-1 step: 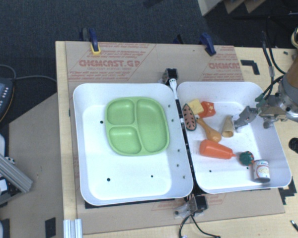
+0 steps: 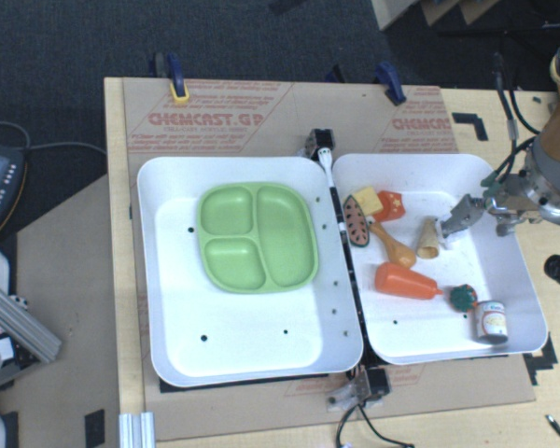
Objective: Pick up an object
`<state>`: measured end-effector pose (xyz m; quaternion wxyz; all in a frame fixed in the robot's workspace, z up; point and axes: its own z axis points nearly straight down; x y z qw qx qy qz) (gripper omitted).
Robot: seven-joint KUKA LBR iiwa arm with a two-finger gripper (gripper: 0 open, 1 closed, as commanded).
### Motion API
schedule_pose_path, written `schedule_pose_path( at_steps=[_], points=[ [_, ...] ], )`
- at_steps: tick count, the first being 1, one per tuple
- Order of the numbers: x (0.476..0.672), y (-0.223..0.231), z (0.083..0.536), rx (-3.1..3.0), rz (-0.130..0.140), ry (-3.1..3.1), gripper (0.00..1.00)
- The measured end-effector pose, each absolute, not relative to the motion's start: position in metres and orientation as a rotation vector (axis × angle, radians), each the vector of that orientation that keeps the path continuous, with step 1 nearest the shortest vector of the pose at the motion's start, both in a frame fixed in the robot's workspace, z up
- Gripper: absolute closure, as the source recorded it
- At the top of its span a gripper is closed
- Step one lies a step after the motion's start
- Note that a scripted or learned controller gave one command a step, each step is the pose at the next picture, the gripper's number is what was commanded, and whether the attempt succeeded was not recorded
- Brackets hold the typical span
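In the right bin lie several toy foods. A watermelon slice sits beside a yellow cheese wedge and a red-orange piece. Nearby are a tan spoon-like piece, a short tan piece, an orange carrot with a green top, and a small can. My gripper reaches in from the right, low over the bin. Its tip is just right of and above the short tan piece. Nothing is visibly held.
The left bin holds a green divided plate. A black divider runs between the bins. Cables hang at the right near the arm. Clamps sit on the bench's back edge.
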<state>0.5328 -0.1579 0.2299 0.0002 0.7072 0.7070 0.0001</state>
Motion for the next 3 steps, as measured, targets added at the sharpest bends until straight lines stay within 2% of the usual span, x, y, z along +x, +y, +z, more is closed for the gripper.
schedule_pose_path(
  at_steps=[1, 2, 3],
  points=[
    [0.526, -0.156, 0.185, 2.226, -0.005, 2.226, 0.00],
    [0.521, -0.157, 0.122, 2.227, -0.005, 2.225, 0.00],
    [0.520, -0.156, 0.082, 2.226, -0.003, 2.225, 0.00]
  ],
)
